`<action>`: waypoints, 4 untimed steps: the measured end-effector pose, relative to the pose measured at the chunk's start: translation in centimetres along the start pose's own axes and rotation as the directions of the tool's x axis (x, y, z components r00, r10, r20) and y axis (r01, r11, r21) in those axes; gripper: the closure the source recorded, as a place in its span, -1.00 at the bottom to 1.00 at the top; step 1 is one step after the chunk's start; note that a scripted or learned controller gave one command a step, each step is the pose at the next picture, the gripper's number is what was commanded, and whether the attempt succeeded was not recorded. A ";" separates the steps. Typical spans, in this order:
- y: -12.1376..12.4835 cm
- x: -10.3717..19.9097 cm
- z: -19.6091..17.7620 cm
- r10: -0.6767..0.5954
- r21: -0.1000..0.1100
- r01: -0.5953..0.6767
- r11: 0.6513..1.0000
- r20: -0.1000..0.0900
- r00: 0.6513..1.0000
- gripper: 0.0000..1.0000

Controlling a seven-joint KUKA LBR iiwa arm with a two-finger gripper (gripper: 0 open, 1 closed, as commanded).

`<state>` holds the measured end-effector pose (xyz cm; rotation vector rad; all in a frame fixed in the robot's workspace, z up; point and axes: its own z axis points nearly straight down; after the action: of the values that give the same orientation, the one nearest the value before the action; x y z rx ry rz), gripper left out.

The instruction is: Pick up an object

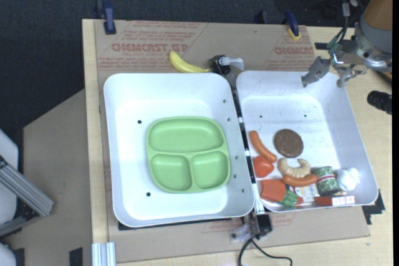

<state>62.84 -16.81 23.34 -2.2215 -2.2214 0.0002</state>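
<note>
The right bin (324, 110) holds a pile of toy food along its near side: a brown round patty (289, 142), an orange hot dog (262, 145), a red pepper (262, 167), a tan croissant (292, 166), a small can (324, 180) and a white bottle (348, 179). My gripper (327, 76) hangs over the bin's far right corner, well away from the pile. Its two fingers (311, 76) are spread apart, open, with nothing between them.
The left bin (124, 134) carries a green divided plate (187, 154). A yellow banana (186, 64) and a small black-and-white object (225, 63) lie on the board behind the bins. The far half of the right bin is bare white floor.
</note>
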 end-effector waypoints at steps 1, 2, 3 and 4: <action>-5.9 2.0 10.1 0.001 0.012 -0.001 1.000 -0.004 1.000 -1.00; -8.5 2.0 14.9 0.002 0.000 -0.002 1.000 -0.002 1.000 -1.00; -15.0 -0.8 14.8 0.004 -0.003 -0.004 1.000 0.000 1.000 -1.00; -7.6 3.3 14.8 -0.006 -0.005 0.006 1.000 0.001 1.000 -1.00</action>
<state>55.27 -13.54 8.59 -2.2185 -2.2310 -0.0046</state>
